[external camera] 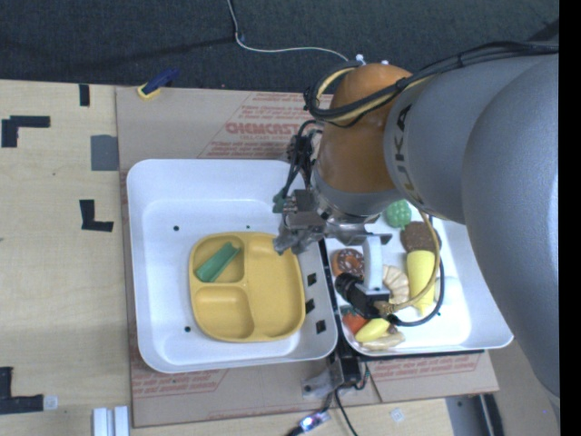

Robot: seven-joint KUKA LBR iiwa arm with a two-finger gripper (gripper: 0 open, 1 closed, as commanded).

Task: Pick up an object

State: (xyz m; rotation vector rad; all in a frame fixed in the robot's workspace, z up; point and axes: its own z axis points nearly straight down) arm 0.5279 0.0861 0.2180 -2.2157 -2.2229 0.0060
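Observation:
A yellow divided plate (247, 309) lies in the left bin (150, 243), and a green block (217, 262) rests in its upper left compartment. My gripper (292, 234) hangs over the plate's upper right corner, near the wall between the two bins. I see nothing held in it. The right bin (477, 321) holds several toy foods: a banana (419, 275), a green ball (398, 213), a brown piece (418, 236), a round reddish piece (349, 262), a cream piece (397, 282) and a yellow piece (377, 332). The arm hides the right bin's upper part.
The bulky grey and orange arm (381, 143) covers the upper middle of the scene. A black cable (356, 293) loops over the right bin's left side. Both bins sit on a cardboard sheet (209, 125) on the bench.

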